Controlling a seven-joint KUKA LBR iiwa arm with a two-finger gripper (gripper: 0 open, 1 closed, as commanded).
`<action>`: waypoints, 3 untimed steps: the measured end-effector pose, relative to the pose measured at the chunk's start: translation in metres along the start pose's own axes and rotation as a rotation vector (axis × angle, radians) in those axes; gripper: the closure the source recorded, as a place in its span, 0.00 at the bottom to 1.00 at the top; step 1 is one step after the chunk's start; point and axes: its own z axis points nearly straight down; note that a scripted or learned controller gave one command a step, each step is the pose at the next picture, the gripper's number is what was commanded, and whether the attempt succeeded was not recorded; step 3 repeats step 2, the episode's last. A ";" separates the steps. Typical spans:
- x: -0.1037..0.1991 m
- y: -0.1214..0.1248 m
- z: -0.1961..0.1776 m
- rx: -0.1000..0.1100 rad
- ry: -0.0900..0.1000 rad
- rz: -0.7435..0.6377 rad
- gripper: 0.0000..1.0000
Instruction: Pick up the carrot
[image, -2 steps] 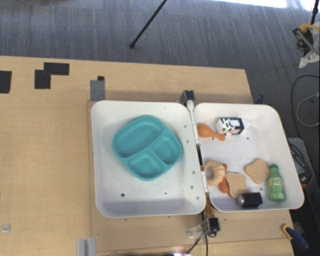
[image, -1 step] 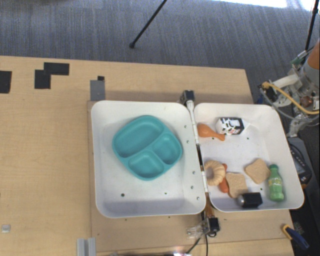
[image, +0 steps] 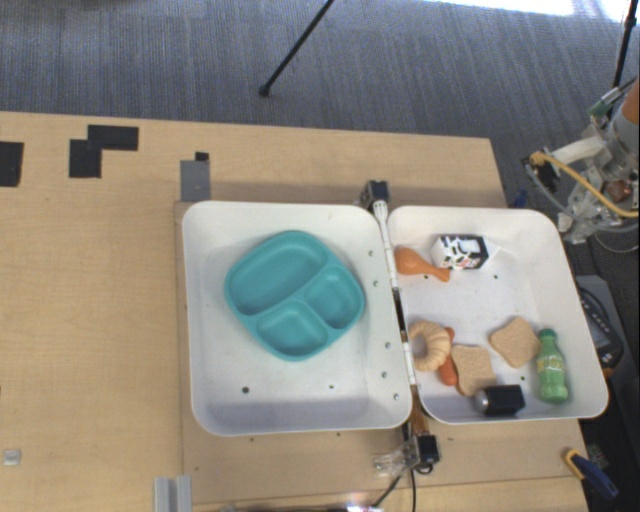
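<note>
The carrot (image: 449, 376) is a small orange-red tapered piece in the right bin (image: 560, 262), near its front left. It is partly hidden, wedged between a beige ring-shaped pastry (image: 430, 343) and a slice of toast (image: 473, 366). My arm's wrist and gripper (image: 585, 185) hang outside the bin's far right corner, well away from the carrot, with yellow cables around them. Nothing shows between the fingers.
The right bin also holds a pale orange drumstick-shaped toy (image: 415, 263), a black-and-white object (image: 460, 251), a second toast slice (image: 515, 342), a green bottle (image: 550, 366) and a dark cylinder (image: 498, 400). A teal divided plate (image: 293, 293) lies in the left bin (image: 215, 390).
</note>
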 end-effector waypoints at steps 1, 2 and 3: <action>0.002 -0.002 -0.011 0.002 0.003 -0.006 1.00; 0.030 -0.072 0.133 0.007 -0.016 0.006 1.00; 0.030 -0.072 0.133 0.007 -0.016 0.006 1.00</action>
